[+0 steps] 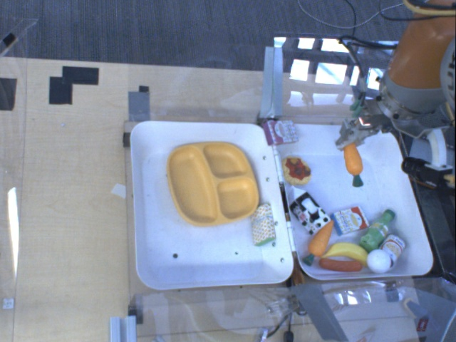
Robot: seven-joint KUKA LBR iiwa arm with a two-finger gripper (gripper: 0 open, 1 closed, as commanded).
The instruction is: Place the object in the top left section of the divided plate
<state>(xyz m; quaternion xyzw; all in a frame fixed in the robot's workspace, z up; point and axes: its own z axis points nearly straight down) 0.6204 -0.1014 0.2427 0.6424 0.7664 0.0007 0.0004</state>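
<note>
Gripper point(350, 138) upper right of frame, clenched on carrot point(353, 159) top, over right bin point(417, 223); divided plate point(212, 182) centre-left, in left bin point(153, 251).

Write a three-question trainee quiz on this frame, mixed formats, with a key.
1. True or false: the yellow divided plastic plate lies in the left white bin.
2. Which item lies nearest that plate? A) yellow banana B) small patterned packet C) white egg
3. Fill in: the orange toy carrot with the green tip, just below the gripper, is over the ____ bin.

Key: 1 true; 2 B; 3 right.
</note>
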